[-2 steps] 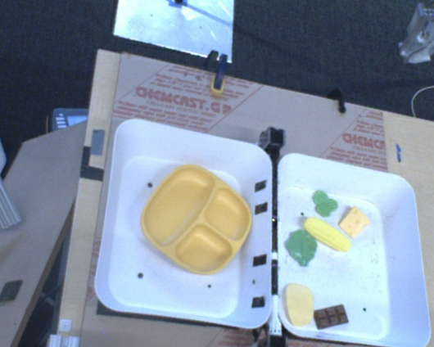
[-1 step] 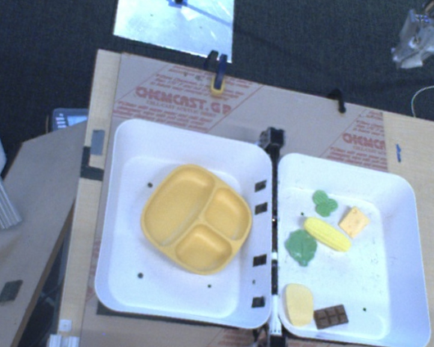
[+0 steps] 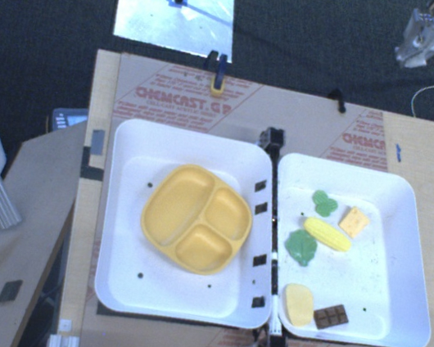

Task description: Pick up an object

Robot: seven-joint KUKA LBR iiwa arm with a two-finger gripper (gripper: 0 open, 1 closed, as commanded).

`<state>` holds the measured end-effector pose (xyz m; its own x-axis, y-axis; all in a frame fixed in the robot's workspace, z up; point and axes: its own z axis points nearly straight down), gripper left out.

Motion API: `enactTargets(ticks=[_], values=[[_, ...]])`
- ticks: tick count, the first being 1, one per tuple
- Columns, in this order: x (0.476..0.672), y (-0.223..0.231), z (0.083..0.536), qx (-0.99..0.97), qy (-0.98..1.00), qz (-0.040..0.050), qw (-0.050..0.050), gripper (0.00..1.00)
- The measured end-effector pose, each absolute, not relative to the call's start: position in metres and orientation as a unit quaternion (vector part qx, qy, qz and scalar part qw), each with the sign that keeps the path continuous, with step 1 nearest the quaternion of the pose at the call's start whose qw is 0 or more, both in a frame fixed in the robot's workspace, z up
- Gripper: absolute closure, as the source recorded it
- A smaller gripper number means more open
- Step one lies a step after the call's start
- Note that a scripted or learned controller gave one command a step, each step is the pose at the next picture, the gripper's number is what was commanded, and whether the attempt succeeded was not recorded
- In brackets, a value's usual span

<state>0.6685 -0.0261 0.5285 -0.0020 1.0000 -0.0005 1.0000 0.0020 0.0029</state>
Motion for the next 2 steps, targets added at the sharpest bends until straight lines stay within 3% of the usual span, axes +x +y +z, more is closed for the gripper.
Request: enactTargets(ticks=[2], values=[[0.6684,-0.0247,0.5300,0.707,0.708,0.0008,0.001,1.00]])
